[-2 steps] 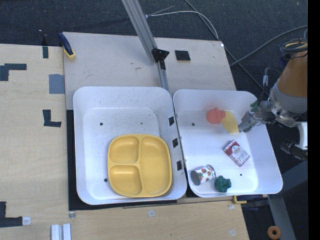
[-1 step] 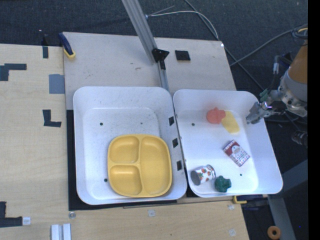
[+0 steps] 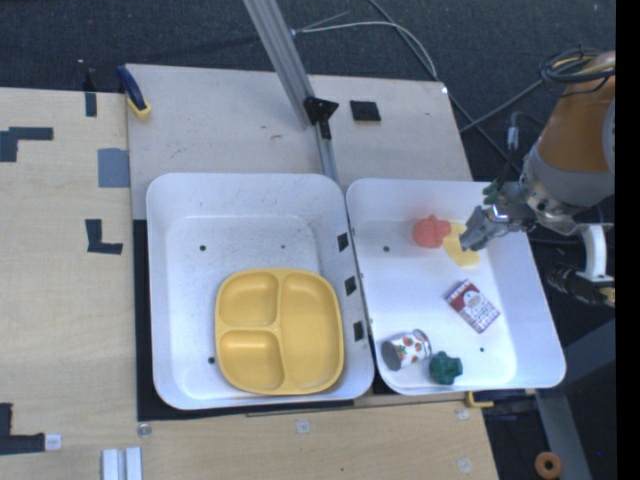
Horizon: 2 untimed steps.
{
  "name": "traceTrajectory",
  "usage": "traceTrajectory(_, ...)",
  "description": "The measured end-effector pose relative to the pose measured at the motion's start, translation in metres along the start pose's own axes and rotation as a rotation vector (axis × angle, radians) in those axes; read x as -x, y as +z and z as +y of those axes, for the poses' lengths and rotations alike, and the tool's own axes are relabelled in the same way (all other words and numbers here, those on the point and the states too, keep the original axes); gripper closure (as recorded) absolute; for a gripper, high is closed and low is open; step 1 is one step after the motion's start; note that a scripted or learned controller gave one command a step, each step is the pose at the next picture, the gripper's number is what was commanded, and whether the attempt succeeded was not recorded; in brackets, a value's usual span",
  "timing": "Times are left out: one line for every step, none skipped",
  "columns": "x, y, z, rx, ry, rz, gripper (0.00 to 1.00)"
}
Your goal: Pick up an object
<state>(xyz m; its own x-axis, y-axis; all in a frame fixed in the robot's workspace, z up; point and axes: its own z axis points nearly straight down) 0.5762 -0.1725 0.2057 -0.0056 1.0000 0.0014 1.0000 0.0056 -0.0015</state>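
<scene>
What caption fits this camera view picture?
Gripper over a yellow object in the right bin.

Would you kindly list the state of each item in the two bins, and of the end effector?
end effector: low in the right bin, over the yellow object, grip unclear
yellow object: lying flat, partly covered by the end effector
red object: resting loose beside the yellow object
red-and-white packet: lying flat, tilted
small can: on its side
green object: resting loose
yellow divided plate: right side up in the left bin
</scene>
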Motion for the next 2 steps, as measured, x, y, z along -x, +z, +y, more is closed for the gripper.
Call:
traceTrajectory(-0.057, -0.012, 0.002, 0.001, -0.002, 0.001, 1.00)
traceTrajectory(-0.115, -0.019, -0.003, 0.000, -0.002, 0.001, 1.00)
